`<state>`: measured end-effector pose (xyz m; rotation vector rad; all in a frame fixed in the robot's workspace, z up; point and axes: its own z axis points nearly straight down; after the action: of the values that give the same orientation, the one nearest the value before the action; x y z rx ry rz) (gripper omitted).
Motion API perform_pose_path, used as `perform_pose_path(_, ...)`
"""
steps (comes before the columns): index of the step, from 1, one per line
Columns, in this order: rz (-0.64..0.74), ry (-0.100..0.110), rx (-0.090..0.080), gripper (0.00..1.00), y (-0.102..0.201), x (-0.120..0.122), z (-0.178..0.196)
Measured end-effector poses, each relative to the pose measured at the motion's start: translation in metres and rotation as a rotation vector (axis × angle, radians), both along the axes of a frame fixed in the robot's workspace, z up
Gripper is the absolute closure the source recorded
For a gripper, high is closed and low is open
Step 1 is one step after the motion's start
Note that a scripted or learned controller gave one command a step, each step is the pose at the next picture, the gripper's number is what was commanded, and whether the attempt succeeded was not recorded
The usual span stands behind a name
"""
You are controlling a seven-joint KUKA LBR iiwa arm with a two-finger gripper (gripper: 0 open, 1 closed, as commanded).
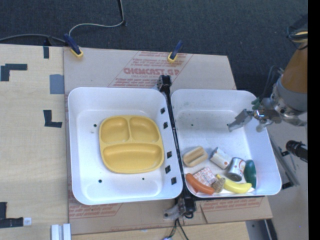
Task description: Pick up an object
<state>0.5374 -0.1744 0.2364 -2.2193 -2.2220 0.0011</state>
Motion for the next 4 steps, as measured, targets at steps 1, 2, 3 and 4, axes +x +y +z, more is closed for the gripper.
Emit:
perform_pose_path(1, 0.001, -0.003, 0.003, 0.00, -0.020, -0.052, -0.134)
perform_pose_path(2, -0.002, -0.006, -0.003, 0.00, 0.028, -0.052, -0.150)
perform_pose_path(3, -0.001, -0.008, -0.003, 0.00, 0.073, -0.052, -0.150)
perform_pose_path(4, -0.001, -0.009, -0.003, 1.00, 0.072, -0.051, -0.140)
